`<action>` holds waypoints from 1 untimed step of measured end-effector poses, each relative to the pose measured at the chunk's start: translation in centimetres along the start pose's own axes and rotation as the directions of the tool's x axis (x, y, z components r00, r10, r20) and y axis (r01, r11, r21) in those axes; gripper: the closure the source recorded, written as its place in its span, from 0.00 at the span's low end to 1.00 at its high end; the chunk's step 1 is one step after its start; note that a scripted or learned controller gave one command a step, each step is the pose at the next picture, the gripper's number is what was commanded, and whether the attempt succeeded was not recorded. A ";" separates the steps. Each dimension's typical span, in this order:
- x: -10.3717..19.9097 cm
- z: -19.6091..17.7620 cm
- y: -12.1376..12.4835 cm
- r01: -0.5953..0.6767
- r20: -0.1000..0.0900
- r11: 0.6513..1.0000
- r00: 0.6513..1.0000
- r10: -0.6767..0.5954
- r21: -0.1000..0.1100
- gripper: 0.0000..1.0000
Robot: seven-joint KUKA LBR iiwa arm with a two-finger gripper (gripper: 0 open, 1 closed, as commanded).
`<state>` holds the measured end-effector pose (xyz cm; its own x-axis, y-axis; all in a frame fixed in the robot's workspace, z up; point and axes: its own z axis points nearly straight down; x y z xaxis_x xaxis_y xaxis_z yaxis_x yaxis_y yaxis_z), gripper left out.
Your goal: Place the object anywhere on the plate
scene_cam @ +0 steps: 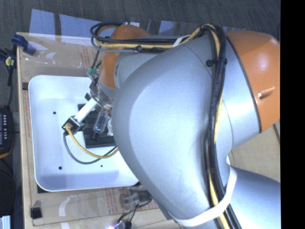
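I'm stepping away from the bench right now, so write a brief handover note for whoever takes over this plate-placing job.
Gripper: low inside the left white bin, over a dark flat thing on the bin floor; the view does not settle whether it grips anything.
Arm: reaches in from the right and covers most of the bench, including the second bin.
Job's things: I cannot make out the object or the plate with certainty; the dark flat thing may be one of them.
Done: nothing confirmed.
Left: check for a grasp, find the plate, place the object on it.
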<state>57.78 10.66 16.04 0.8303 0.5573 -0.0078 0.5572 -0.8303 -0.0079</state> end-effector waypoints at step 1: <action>3.4 -3.1 7.6 -0.120 -0.003 0.993 0.993 0.120 -0.002 0.00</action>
<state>64.88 6.19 19.10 0.8910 0.4540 -0.0056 0.4540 -0.8910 -0.0047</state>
